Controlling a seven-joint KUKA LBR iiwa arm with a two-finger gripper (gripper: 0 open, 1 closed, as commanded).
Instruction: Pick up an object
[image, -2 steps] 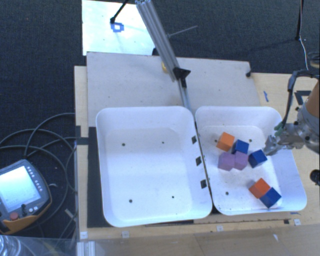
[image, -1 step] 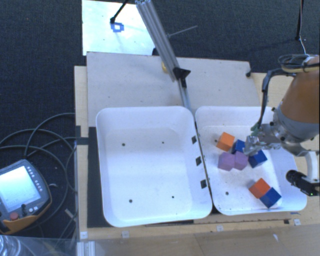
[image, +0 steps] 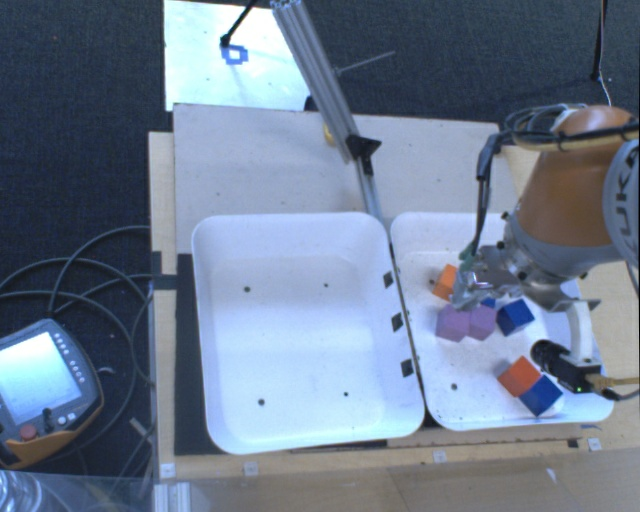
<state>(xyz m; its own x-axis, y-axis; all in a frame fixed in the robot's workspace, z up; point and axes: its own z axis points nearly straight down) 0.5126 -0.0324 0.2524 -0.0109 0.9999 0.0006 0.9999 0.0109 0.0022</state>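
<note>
Looking down into the right bin (image: 430, 235), you see the gripper (image: 468, 292) hanging low among the blocks, but you cannot tell how its jaws stand, because the wrist and orange band cover them. Just below it lie two purple blocks (image: 466, 323) side by side and touching, matte lilac cubes, with an orange block (image: 445, 281) at the gripper's left and a blue block (image: 515, 316) at its right. Nearer the front rim, an orange-red block (image: 519, 376) rests against another blue block (image: 541, 396), while the left bin (image: 215, 240) sits beside.
</note>
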